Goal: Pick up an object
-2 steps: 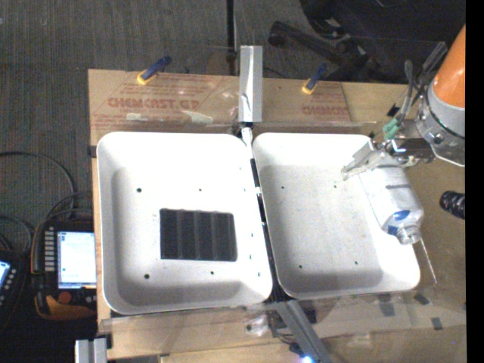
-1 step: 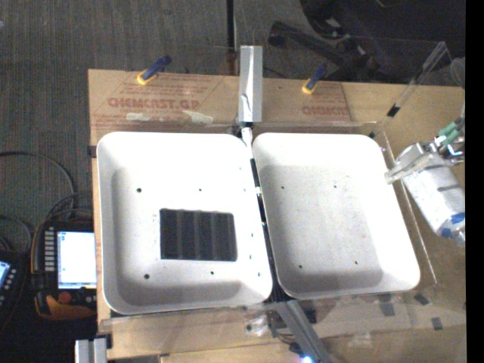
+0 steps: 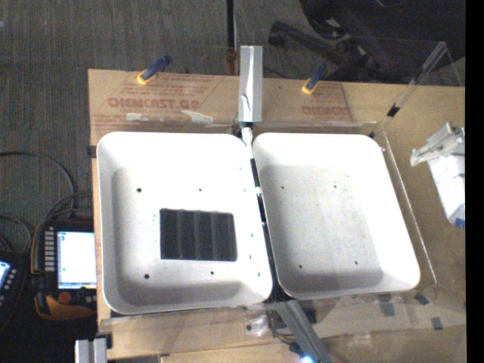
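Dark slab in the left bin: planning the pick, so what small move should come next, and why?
Probably swing the arm in over the left bin and stop above the dark ribbed slab. It lies flat on the bin floor, apart from the walls, so a descent from straight above looks feasible.

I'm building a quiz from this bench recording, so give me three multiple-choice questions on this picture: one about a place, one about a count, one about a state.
1. Where does the dark ribbed rectangular object lie?
A. left bin
B. right bin
C. on the cardboard

2. How many blue-and-yellow clamps grip the cardboard's far edge?
A. one
B. two
C. four

3. How does the ribbed object sit?
A. flat on the bin floor
B. leaning on a wall
C. hanging over the rim

Answers: 1 A, it sits inside the left bin, not the right bin. 2 B, one clamp left, another clamp right. 3 A, its whole outline lies on the floor, away from the walls.
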